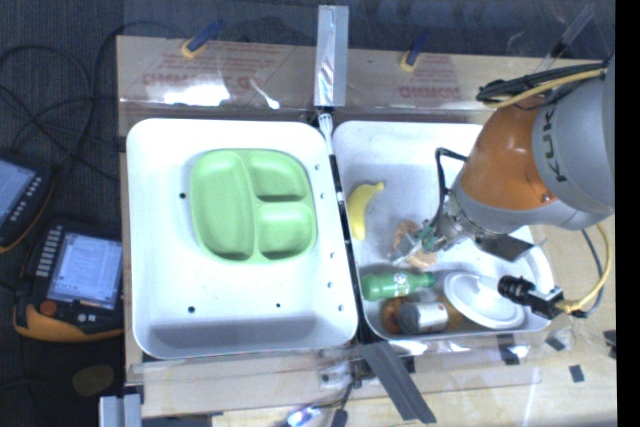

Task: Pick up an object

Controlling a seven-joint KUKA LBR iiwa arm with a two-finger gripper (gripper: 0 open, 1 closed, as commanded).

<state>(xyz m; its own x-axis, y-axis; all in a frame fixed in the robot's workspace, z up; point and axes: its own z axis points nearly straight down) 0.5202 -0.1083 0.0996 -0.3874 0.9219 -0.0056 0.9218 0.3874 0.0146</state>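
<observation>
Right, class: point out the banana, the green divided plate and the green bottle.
banana (362, 205), camera view, middle of its yellow curve.
green divided plate (252, 203), camera view, ridge between its compartments.
green bottle (395, 285), camera view, middle of its body, lying on its side.

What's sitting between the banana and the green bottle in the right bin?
In the camera view, bare white bin floor lies between the banana and the green bottle; a small crumpled item sits just to the right.

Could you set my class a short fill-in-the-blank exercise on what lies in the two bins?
1. The green divided plate lies in the ____ bin.
2. The banana in the right bin is coloured ____.
3. The green bottle lies on its ____.
4. The robot arm reaches into the ____ bin.

Missing words: left; yellow; side; right
</observation>
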